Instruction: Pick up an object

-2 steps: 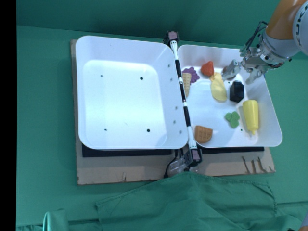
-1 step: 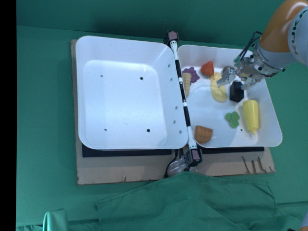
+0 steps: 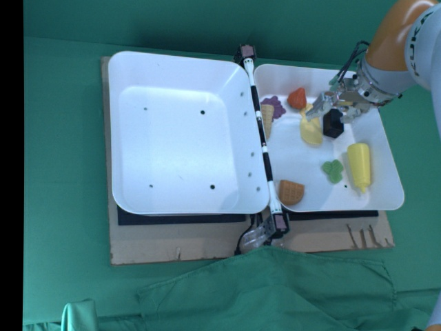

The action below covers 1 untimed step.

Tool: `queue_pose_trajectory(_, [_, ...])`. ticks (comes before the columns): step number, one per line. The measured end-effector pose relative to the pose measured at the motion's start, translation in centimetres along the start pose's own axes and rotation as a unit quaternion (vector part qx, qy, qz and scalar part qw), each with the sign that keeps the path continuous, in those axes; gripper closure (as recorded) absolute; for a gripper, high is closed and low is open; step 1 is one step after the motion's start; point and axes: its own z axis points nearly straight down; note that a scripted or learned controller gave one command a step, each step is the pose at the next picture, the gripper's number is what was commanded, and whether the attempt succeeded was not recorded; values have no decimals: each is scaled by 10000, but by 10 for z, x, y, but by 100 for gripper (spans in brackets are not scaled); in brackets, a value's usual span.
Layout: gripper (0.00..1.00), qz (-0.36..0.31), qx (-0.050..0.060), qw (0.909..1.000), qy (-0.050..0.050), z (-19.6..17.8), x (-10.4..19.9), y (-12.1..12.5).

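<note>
Over the right bin, the gripper is noted touching or just beside the yellow piece's far end; its opening cannot be told.

The left bin and right bin were white. The bottle was yellow, the waffle orange and grid-patterned, the grapes purple.
</note>
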Motion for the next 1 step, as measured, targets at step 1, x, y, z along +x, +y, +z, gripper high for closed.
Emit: queue_pose_trajectory(1, [0, -2, 0, 10000, 1, 1, 0, 1])
